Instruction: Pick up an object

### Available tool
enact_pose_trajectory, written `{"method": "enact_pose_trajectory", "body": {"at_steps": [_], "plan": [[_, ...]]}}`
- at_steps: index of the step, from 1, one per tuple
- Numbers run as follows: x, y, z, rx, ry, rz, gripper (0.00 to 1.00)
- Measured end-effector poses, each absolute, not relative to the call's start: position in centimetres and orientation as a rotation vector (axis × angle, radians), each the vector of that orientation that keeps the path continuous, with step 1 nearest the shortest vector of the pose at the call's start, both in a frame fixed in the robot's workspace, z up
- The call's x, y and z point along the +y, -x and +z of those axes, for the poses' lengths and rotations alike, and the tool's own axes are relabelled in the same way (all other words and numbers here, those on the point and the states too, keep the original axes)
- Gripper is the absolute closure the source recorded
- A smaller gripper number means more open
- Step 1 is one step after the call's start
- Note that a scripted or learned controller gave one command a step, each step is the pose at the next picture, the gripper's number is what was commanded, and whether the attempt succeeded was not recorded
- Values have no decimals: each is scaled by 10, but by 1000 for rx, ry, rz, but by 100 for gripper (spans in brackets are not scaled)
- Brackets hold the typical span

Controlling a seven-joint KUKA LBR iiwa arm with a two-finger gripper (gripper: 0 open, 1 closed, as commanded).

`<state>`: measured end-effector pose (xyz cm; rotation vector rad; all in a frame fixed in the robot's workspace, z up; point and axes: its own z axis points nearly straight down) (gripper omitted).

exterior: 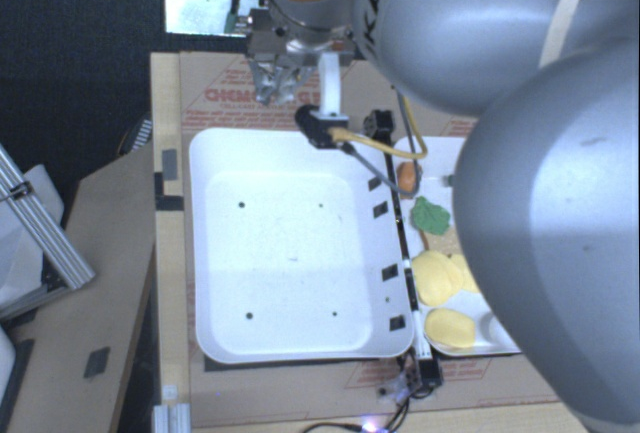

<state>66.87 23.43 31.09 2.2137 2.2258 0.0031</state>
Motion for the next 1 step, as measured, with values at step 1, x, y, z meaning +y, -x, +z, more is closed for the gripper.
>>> {"method": "enact_pose_trajectory", "body": {"at_steps": [1], "plan": [[234, -669, 310, 2226, -2214, 2, 100]]}}
